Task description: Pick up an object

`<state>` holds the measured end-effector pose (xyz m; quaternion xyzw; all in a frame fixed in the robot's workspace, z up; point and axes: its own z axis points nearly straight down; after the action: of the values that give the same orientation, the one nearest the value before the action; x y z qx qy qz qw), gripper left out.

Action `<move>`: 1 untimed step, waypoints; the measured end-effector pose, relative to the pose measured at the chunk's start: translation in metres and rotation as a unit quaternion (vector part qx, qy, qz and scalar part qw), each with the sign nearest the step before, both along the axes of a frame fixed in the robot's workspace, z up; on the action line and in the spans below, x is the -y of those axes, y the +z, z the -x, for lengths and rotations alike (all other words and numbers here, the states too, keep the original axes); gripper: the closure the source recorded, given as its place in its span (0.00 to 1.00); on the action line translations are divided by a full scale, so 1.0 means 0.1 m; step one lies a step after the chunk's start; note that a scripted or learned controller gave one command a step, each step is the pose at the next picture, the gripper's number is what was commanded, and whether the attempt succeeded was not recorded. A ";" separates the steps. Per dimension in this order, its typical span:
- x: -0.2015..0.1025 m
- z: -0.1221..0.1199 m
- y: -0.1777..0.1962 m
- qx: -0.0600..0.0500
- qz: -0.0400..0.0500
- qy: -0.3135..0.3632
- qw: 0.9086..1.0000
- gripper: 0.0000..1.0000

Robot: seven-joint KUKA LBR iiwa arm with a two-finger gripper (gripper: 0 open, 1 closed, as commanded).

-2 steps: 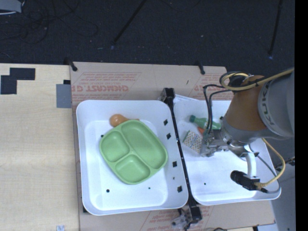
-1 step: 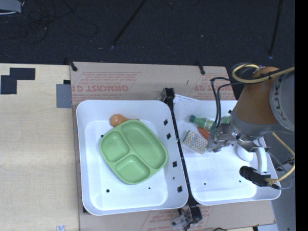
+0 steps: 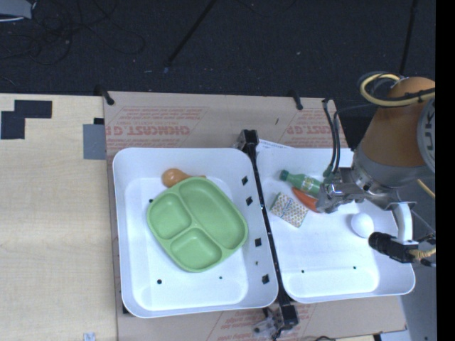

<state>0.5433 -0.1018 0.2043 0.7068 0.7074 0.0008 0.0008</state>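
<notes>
Nearest the camera, the white bins sit side by side: left bin (image 3: 135, 290), right bin (image 3: 341, 290). Left bin: green divided plate (image 3: 197, 223) with an orange object (image 3: 173, 177) just behind it. Right bin: green bottle (image 3: 300, 182), orange carrot-like piece (image 3: 307, 199), patterned packet (image 3: 289, 209), white egg (image 3: 362, 224). My gripper (image 3: 328, 196) hangs low beside the bottle and carrot-like piece; how far it is open, and whether it has hold of anything, I cannot tell.

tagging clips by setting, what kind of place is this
Probably a robotics lab test bench: two shallow white bins side by side on cardboard, a green divided plate and toy-like items as grasp objects, and cables on the dark floor behind.
</notes>
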 end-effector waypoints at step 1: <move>-0.55 -0.12 0.13 -0.002 -0.001 0.002 1.000 1.00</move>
<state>0.5552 -0.0472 0.2176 0.7053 0.7089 0.0001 -0.0013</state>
